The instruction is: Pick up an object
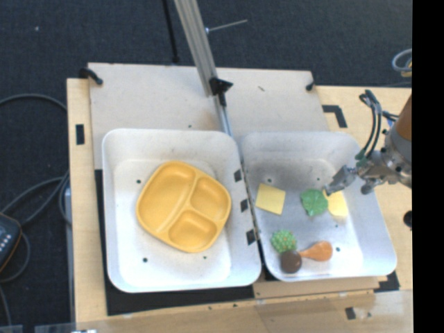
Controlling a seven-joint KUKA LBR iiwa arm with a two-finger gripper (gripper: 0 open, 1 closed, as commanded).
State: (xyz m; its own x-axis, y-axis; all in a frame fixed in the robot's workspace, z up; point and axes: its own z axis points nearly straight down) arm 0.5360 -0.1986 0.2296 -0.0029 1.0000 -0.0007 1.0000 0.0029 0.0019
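Because the small yellow piece (338,205) lies right against the green floret (314,202), on the floret's arm-ward side, a grasp aimed at it could easily catch both or nudge one away. The gripper (342,180) hangs just above and behind the floret, close over the yellow piece, with nothing visibly held; whether it is spread or closed I cannot tell from this slanted view.

If the gripper comes down a little off centre, it may land on top of the yellow piece and press it into the floor of the right bin (378,245), or push it sideways under the floret, so that the close finds nothing. The piece also looks low and rounded, so it may well slip out as the arm lifts.

Farther from the floret the risks are smaller. The flat yellow square (270,200) lies well apart on the side away from the arm. Nearer the camera than the floret sit a smaller green clump (283,241) and a brown-and-orange drumstick (306,256), touching each other. Beyond them all, past the square, the yellow divided plate (183,205) rests in the left bin (118,259), out of harm's way.
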